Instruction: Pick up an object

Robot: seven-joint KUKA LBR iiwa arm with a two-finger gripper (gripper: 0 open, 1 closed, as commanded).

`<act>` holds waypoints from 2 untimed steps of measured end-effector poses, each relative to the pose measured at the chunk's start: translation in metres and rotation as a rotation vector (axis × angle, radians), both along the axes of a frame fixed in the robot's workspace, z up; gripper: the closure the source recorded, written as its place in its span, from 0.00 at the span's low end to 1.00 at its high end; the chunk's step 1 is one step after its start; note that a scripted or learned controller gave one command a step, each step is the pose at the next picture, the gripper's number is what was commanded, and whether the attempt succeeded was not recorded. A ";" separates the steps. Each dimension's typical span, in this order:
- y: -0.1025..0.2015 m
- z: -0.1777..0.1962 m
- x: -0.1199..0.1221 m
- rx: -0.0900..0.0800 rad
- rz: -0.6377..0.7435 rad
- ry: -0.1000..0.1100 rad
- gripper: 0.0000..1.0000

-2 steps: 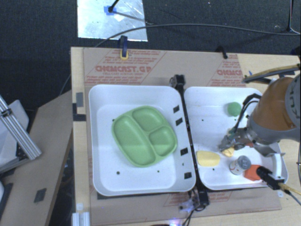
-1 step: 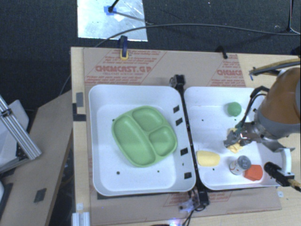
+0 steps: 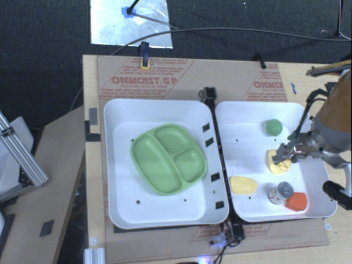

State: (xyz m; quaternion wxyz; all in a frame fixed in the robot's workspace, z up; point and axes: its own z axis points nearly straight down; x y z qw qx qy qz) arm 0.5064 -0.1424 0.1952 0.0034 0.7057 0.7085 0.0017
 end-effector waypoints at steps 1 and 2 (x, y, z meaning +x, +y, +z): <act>0.000 0.051 0.002 0.000 0.001 0.000 1.00; 0.049 0.039 0.006 0.004 0.006 0.005 1.00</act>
